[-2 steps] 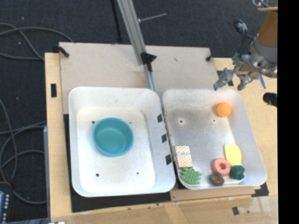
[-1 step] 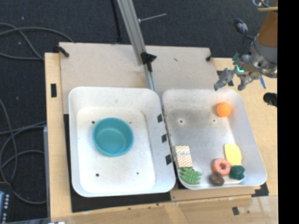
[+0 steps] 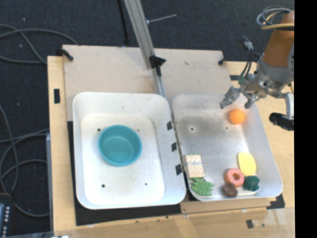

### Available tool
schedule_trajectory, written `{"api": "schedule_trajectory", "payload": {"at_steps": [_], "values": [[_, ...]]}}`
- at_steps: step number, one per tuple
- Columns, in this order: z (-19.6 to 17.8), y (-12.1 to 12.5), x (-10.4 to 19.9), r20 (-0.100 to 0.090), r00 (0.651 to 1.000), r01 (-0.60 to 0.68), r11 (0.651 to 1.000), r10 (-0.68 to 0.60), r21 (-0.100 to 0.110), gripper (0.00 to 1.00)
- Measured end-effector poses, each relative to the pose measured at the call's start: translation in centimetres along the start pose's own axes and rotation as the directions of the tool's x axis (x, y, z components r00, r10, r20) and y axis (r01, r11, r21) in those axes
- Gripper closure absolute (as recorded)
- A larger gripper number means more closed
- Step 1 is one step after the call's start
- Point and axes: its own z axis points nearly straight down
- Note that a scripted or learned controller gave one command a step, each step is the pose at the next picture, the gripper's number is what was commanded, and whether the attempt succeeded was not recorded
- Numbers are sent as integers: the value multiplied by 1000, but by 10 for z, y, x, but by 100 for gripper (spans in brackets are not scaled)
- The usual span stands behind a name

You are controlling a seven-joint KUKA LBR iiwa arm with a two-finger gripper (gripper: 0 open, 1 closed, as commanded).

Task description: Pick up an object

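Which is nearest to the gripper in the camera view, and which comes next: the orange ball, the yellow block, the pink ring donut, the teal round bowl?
Measured from the gripper:
1. Orange ball, just below it in the right bin.
2. Yellow block, lower in the right bin.
3. Pink ring donut, near that bin's bottom edge.
4. Teal round bowl, in the left bin.

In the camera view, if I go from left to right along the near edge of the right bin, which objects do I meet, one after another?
Checkered block → green leafy piece → pink donut → dark green object. I leave out the brown donut and the yellow object: they overlap the others from left to right.
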Motion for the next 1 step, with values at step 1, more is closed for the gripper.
{"api": "schedule_trajectory", "payload": {"at_steps": [1], "values": [[52,6,6,0,1000,4,1000,-4,-2,0]]}}
